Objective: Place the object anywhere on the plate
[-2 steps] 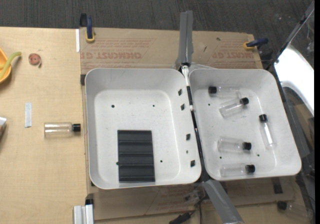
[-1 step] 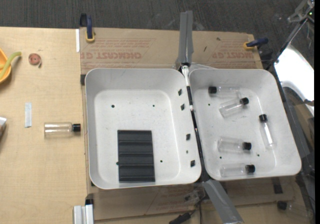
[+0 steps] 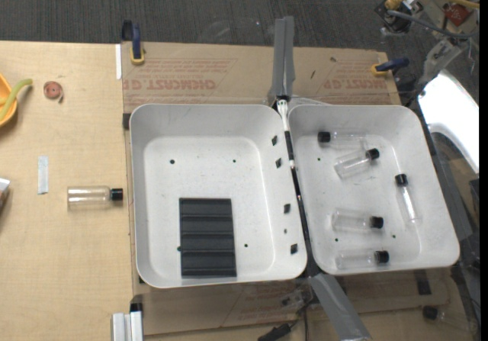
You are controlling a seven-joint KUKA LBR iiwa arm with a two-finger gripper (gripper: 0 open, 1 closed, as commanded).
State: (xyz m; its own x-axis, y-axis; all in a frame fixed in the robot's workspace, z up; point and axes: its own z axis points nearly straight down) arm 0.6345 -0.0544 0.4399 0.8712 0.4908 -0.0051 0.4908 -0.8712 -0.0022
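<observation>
A black ridged plate [image 3: 207, 237] lies flat in the left bin [image 3: 152, 133], near its front edge. The right bin [image 3: 427, 149] holds several clear vials with black caps, all lying on their sides. One vial [image 3: 339, 137] is at the back and another [image 3: 357, 162] lies tilted just below it. A third vial [image 3: 406, 198] lies along the right wall. Two further vials [image 3: 354, 220] [image 3: 360, 258] rest toward the front.
Another clear vial [image 3: 93, 195] lies on the wooden bench left of the bins. An orange bowl [image 3: 4, 100] and a small red disc [image 3: 52, 89] sit at the far left. Clamps [image 3: 131, 34] [image 3: 385, 67] hold the cardboard under the bins. Cables and white machine parts [image 3: 446, 95] crowd the upper right.
</observation>
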